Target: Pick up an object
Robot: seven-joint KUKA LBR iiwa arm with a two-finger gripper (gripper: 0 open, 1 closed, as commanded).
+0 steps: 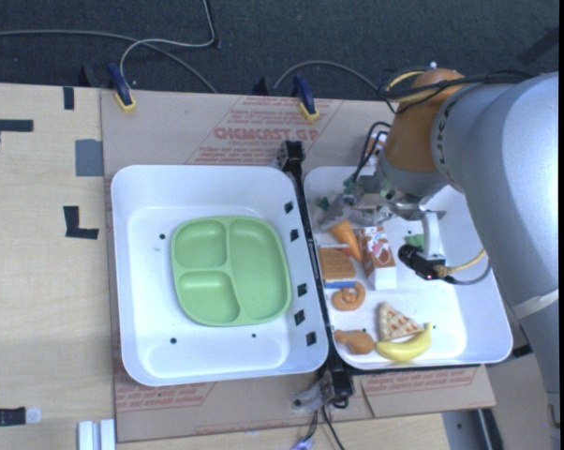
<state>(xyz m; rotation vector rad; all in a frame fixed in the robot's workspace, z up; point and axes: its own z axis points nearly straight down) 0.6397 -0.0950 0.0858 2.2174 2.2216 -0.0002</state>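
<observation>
Looming at the right, the grey arm (516,186) is reaching down into the right bin (483,331); its gripper (371,216) is hanging low over the carrot (346,237) and a red-and-white pack (379,251), though whether it is gripping anything cannot be told; toast (336,264), a pretzel (348,297), a pizza slice (395,322) and a banana (404,348) are lying just below; a green plate (231,270) is sitting in the left bin (141,195).

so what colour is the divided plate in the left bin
Light green plate, clear in the camera view.
</observation>
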